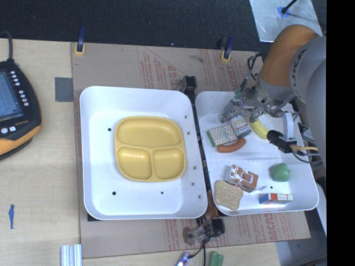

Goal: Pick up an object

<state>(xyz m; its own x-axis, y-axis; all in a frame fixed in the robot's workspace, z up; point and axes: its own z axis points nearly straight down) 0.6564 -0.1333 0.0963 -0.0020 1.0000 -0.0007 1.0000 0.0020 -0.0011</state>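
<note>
End effector (237, 114) sits low in the far part of the right bin (310, 201), over a small grey packet (240, 126); can't tell whether it's apart or together. Sausage (231, 145), banana (258, 128) just beside it; left bin (94, 148) carries a yellow divided tray (150, 148).
</note>
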